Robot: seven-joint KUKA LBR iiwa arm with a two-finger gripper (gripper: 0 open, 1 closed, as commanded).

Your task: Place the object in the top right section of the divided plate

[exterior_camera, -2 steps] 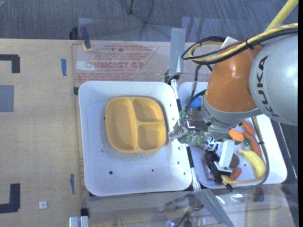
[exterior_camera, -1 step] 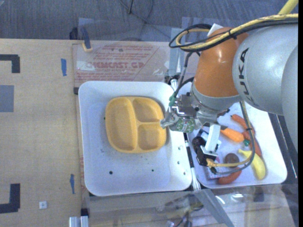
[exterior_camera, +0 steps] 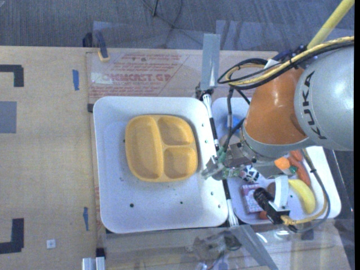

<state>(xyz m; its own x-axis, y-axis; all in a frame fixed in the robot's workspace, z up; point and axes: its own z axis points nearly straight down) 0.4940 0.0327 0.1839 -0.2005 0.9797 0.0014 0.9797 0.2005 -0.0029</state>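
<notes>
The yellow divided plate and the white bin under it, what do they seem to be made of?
The divided plate looks like moulded plastic, matte yellow, with soft rounded ridges. The white bin seems plastic too, smooth and slightly glossy with rounded corners, though coated metal is possible.

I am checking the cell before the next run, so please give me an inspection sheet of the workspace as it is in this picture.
Surface: wooden bench with two white bins; left bin, right bin.
Job's things: yellow divided plate in the left bin, all three sections bare; which object is meant cannot be told.
Clutter: banana, orange pieces, a dark red packet in the right bin.
Grippers: gripper low over the rim between the bins; nothing seen in it.
Cables: yellow and black cables along the arm; black cable on the floor.
Surroundings: grey carpet; blue tape on the bench.
</notes>
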